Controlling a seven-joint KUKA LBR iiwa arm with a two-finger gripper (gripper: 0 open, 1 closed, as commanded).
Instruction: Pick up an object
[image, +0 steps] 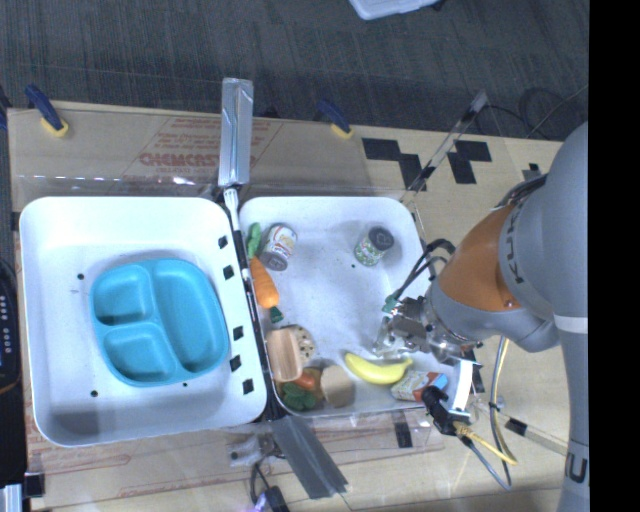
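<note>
Tool: the tool (392, 335) is low in the right bin (330, 215), near its right wall; whether it grips anything cannot be told.
Banana: the banana (375, 369) lies just beside the tool, toward the bin's near edge.
Carrot: the carrot (264, 283) lies along the bin's left wall.
Left bin: the left bin (60, 240) holds a blue divided tray (158, 320).

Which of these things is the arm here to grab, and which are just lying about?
For the job:
- two-finger gripper
- yellow banana
- orange carrot
- two small tin cans
- slice of toy bread

Just lying about:
- blue divided plastic tray
- left white bin
- blue clamps
</note>
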